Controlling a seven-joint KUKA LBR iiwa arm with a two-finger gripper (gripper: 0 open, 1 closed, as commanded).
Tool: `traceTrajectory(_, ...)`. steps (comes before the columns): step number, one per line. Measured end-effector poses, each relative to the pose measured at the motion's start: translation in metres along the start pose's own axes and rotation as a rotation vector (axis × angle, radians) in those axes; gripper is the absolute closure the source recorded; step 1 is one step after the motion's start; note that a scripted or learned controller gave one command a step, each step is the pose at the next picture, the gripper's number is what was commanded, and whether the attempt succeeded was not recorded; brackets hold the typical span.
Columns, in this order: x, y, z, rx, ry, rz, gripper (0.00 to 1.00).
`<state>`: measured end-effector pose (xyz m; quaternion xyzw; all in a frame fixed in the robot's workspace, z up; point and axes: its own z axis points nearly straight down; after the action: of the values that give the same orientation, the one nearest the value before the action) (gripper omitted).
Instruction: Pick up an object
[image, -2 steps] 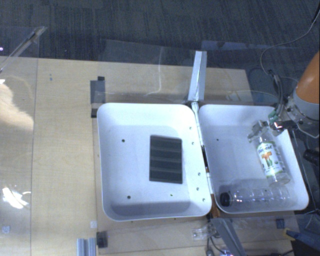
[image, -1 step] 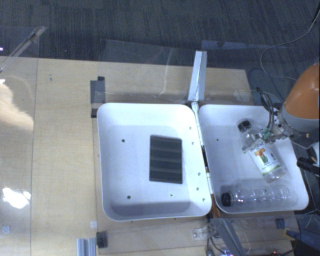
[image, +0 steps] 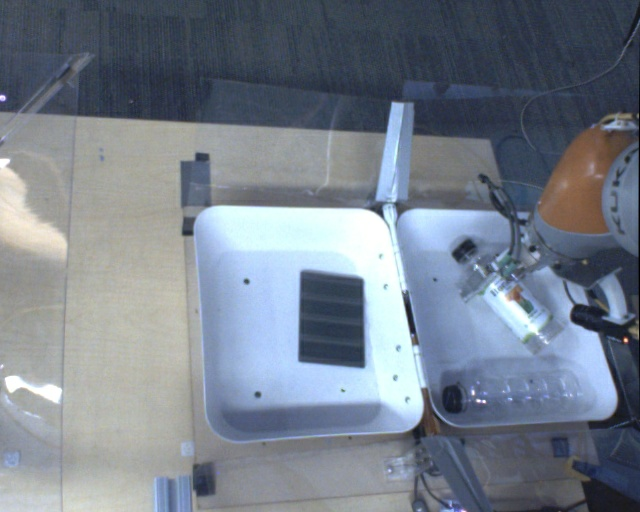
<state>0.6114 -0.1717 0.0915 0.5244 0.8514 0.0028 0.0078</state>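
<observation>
Reaching in from the right, the gripper (image: 500, 268) sat against the upper-left end of a small clear bottle (image: 518, 308) slanting down-right; jaw state indiscernible.

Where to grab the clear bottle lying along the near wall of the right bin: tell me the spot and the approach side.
Grip the clear bottle across its ribbed mid-body, likely coming straight down from above. It lies on its side along the near wall of the right bin, black cap toward the left bin, so the fingers should probably close across its width; the wall-side finger has little room.
</observation>
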Motion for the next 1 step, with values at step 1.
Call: traceTrajectory(1, -0.0007, 0.0029, -0.0128, -0.007, -0.005, 0.000, 1.00)
